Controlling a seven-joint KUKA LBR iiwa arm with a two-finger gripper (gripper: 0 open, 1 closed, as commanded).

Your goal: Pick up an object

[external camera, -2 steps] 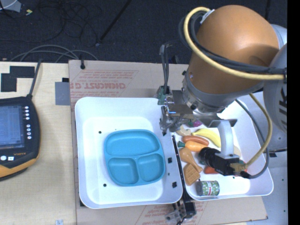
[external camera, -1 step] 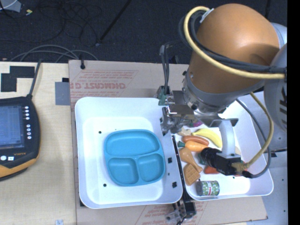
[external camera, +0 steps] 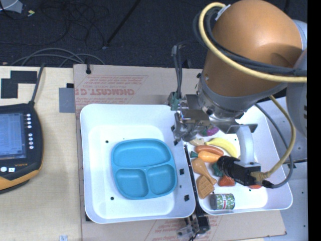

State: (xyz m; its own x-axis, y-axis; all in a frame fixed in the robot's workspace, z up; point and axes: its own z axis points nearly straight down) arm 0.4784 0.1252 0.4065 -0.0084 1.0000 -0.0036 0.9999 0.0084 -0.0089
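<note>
Nearest the lens is the arm's orange band (external camera: 251,39), which occupies the upper right of the camera view, with a yellow cable looped around it. Below it, the gripper (external camera: 180,130) sits above the adjoining walls of the two bins, toward their far end. How far it is open, and whether it has hold of anything, cannot be determined: the mechanism is dark and cluttered.

Just right of the gripper, the right bin (external camera: 268,197) holds the candidate objects in a pile along its left side:
- a banana (external camera: 223,144);
- an orange carrot-like piece (external camera: 208,152);
- a brown waffle-like piece (external camera: 205,185);
- a green can (external camera: 222,201) lying on its side, nearest the front wall.

The left bin (external camera: 93,134) holds a blue divided plate (external camera: 143,167), lying flat.

Both bins rest on a cardboard sheet (external camera: 115,87) bearing red print, laid on a pale wooden bench (external camera: 50,200). A control pendant (external camera: 17,144) with a lit screen lies at the bench's left edge, partly cut off. Behind the bench, a dark floor (external camera: 100,14) carries loose cables.

The wrist hides the right bin's far portion. Small red and purple pieces in the pile are too obscured to identify.
</note>
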